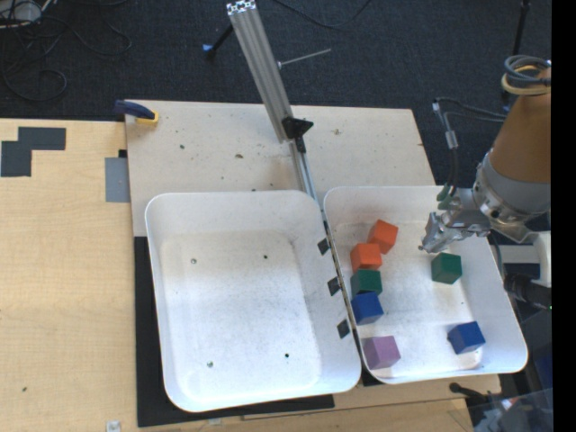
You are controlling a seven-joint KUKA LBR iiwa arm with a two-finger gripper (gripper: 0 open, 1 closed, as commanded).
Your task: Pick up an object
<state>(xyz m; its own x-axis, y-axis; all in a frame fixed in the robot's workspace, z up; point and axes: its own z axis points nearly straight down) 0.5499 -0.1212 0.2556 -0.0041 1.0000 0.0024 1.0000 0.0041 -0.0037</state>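
Green cube in right bin, pincer just above-left, grip state unclear

The arm wore a broad orange band over a grey wrist; its metal gripper looked silvery, with dark cables alongside.

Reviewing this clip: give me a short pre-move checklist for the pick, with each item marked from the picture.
1. Target in reach: gripper hangs just up-left of the green block in the right bin: ok.
2. Room around target: no other block touches it: ok.
3. Jaws ready to close: cannot tell.
4. Gripper carrying nothing: cannot tell.
5. Gripper centred over target: offset to its upper left: not ok.
6. Neighbours clear of the path: two orange blocks sit apart, left of the gripper: ok.
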